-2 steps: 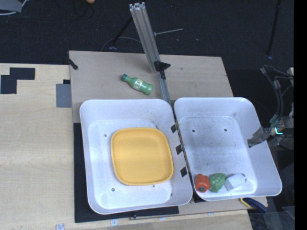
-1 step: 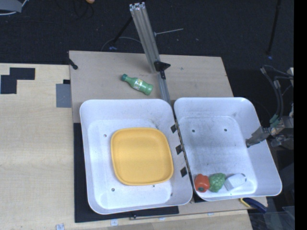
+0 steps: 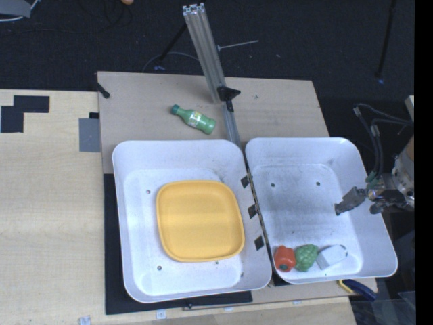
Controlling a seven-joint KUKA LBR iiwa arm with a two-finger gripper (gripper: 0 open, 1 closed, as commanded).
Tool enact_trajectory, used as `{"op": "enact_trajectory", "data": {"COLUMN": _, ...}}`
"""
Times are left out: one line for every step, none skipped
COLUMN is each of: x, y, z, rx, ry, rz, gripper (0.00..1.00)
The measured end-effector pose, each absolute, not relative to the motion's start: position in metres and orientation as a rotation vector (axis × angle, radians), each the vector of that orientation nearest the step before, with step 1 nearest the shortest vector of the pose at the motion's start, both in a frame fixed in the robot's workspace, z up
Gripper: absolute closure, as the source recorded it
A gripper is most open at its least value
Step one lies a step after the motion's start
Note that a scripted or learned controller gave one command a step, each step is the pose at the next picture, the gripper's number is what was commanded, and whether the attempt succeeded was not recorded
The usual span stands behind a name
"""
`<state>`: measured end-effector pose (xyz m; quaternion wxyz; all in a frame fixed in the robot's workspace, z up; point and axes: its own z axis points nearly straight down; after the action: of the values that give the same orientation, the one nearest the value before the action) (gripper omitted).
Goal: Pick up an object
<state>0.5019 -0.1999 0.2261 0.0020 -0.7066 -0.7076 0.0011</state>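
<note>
Three candidate objects sit bunched in the near corner of the right bin (image 3: pixel 298 156): a red pepper-like piece (image 3: pixel 285 258) on the left, a green knobbly piece (image 3: pixel 306 256) touching it in the middle, and a white block (image 3: pixel 331 256) just right of that, close to the bin's near wall. All three rest on the bin floor; none is lifted.

Gripper (image 3: pixel 351 200) is over the right side of the same bin, farther back than the three objects and well apart from them. Nothing is between its fingers. It's dark and small at this angle, and I can't tell whether the fingers are spread or closed. The wrist and cabling enter from the right edge, level with the bin's right rim.

The rest of the right bin floor is bare white with grey scuffing.

Left bin (image 3: pixel 135 161) holds a yellow square plate (image 3: pixel 200 219) with rounded corners, lying flat and roughly centred. The two bins touch along their shared edge, with small black clips (image 3: pixel 252 210) on the seam.

On the bench beyond the bins, a green bottle (image 3: pixel 193 119) lies on its side, far of the left bin. An aluminium extrusion (image 3: pixel 208 46) slants away from near the bins' far junction toward the far side.
</note>
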Motion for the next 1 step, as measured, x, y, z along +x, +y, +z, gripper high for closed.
{"op": "enact_trajectory", "data": {"x": 0.5019, "y": -0.2030, "z": 0.1638, "rx": -2.217, "ry": -2.218, "rz": 0.005, "gripper": 0.00}}
